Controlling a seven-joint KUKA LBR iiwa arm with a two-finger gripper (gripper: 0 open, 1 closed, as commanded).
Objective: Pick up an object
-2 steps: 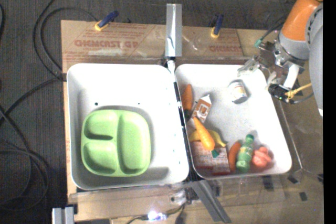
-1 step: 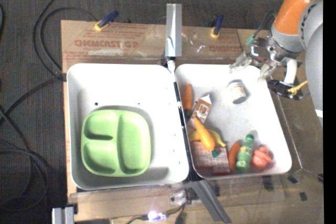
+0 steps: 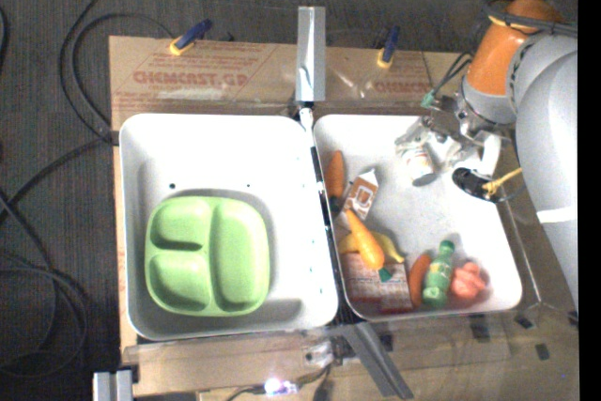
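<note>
Hand [image 3: 420, 155] hovers at the right bin's [image 3: 507, 230] far end — grip unclear — carton [image 3: 362, 194] lies nearby.

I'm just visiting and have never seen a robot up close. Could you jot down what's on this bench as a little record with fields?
Left bin: holds a green divided plate
Right bin: a pile of toy food
Toy food seen: carrot, small carton, green bottle
Arm: grey, orange band, reaching in from the right
Gripper: over the right bin's far end, with no item seen in it
</note>
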